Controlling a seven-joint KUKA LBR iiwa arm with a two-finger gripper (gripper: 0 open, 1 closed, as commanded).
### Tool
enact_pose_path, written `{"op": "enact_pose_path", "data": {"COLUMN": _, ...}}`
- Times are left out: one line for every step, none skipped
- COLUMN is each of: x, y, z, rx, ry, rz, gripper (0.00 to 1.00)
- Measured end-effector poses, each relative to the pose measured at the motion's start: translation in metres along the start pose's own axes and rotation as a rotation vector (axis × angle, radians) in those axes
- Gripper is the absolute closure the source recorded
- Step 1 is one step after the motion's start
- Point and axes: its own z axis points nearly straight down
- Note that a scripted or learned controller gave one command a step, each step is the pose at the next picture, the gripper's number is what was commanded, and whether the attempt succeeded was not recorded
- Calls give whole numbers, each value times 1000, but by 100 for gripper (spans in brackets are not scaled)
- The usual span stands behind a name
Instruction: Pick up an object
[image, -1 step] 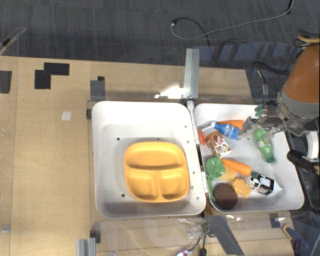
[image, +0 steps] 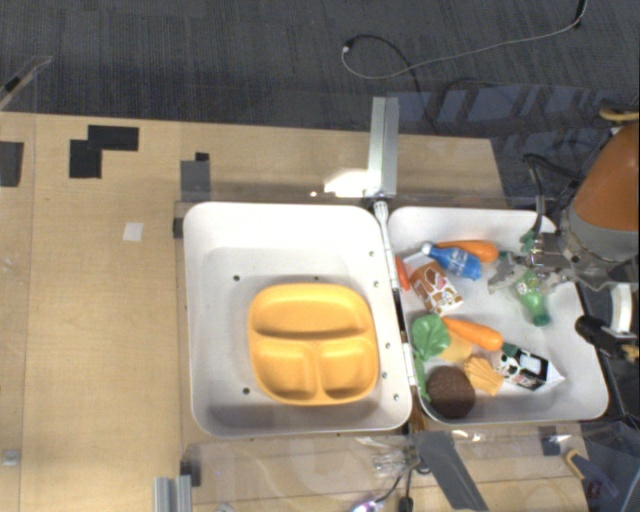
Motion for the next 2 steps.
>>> {"op": "enact_pose_path", "data": {"x": 1, "y": 2, "z": -10, "rx": -4, "ry": 0, "rz": -1, "gripper": 100}}
{"op": "enact_pose_path", "data": {"x": 93, "y": 86, "z": -91, "rx": -5, "ry": 0, "rz": 93, "gripper": 100}}
